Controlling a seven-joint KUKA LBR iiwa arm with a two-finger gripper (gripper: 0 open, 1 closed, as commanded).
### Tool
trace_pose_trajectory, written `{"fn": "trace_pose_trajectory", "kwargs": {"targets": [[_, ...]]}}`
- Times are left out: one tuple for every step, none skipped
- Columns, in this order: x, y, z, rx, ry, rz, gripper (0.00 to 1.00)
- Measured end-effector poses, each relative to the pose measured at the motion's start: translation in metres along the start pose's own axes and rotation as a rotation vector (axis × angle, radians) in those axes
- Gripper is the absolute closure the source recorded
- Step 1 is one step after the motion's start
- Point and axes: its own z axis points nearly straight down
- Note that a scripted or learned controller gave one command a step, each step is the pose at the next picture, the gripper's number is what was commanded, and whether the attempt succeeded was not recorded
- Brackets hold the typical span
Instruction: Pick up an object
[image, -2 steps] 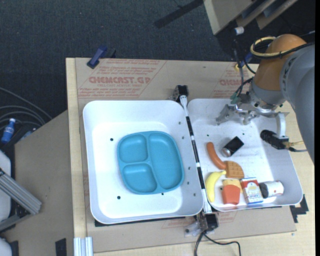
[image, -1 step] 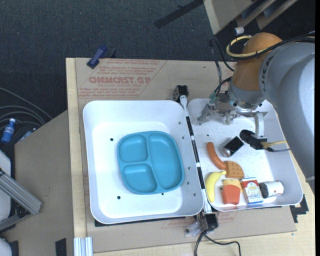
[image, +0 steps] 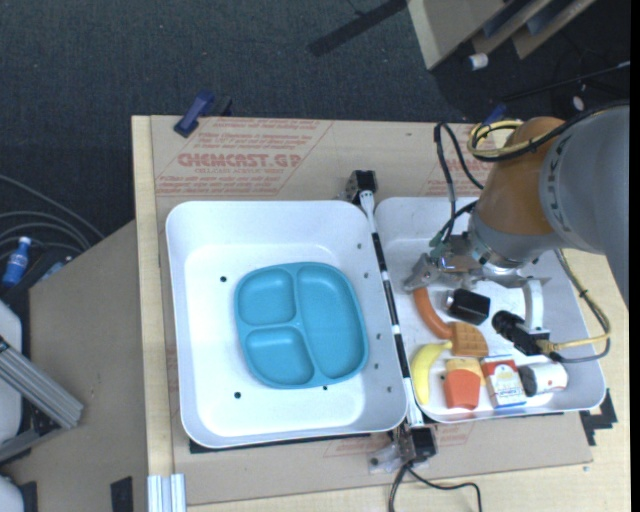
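From my feed, the surface carries two white bins. The left bin holds a blue divided plate. The arm reaches over the right bin, its tool low near that bin's left side, just above an orange sausage-like piece; I cannot tell how the tool is set. Nearer the front edge lie a toast slice, a yellow banana, and an orange-red block.

Open floor around the blue plate in the left bin; right bin crowded with clutter.
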Motion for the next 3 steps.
{"fn": "trace_pose_trajectory", "kwargs": {"targets": [[0.001, 0.001, -0.010, -0.002, 0.001, 0.000, 1.00], [0.054, -0.029, -0.151, -0.004, 0.000, -0.002, 1.00], [0.094, -0.064, -0.177, 0.000, 0.001, -0.002, 1.00]]}}
